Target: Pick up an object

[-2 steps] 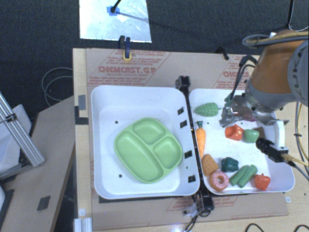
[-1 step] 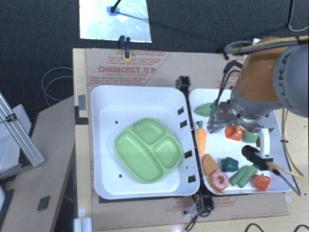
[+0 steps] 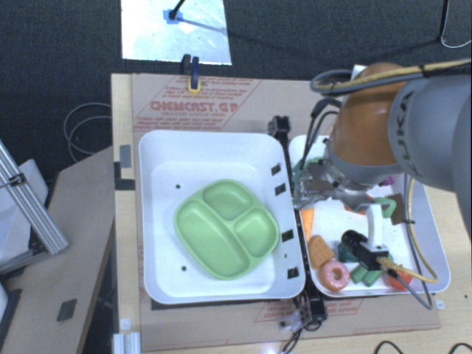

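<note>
Where cardboard [image 3: 199, 98] reads "CHEMCAST GP", arm [image 3: 402, 120] marked "KUKA", hand grip unclear, green tray [image 3: 225, 228]

Red print on the cardboard sheet [image 3: 206, 98] behind the left bin [image 3: 158, 198] reads roughly "CHEMCAST GP"; smaller lines around it illegible. Arm housing [image 3: 435, 135], right of that bin, carries partial letters "UKA".

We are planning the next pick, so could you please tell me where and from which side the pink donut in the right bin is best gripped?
Probably across its ring, coming straight down. The pink donut lies flat near the near rim of the right bin, hole up. A tan piece touches its far-left side and a green block sits close on its right, so the near-left and far-right edges look freest for the pincer.
</note>
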Available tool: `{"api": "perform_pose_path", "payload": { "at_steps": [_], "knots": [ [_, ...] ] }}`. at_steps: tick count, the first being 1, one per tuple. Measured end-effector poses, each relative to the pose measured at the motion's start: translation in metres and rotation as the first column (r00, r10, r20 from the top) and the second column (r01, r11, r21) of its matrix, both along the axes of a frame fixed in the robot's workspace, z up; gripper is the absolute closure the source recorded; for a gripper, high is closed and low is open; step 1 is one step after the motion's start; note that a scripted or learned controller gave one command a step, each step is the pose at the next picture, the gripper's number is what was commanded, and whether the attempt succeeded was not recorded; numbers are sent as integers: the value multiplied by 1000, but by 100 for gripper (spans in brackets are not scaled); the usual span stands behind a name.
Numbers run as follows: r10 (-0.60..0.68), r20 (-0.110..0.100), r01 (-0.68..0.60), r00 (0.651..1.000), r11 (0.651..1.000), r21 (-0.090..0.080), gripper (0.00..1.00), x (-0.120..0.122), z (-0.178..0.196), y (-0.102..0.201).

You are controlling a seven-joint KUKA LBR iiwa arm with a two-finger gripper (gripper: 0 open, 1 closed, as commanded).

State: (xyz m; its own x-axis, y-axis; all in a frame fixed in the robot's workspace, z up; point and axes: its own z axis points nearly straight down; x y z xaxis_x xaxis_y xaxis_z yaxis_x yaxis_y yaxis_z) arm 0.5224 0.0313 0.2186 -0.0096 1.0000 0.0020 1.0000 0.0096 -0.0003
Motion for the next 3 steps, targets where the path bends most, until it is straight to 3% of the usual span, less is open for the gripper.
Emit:
{"api": "perform_pose_path", "payload": {
  "at_steps": [1,3],
  "knots": [
    [-9,3,9,1000,1000,-2,100,-2,12,-20],
    [-4,2,4,1000,1000,-2,100,1,10,-3]
  ]
}}
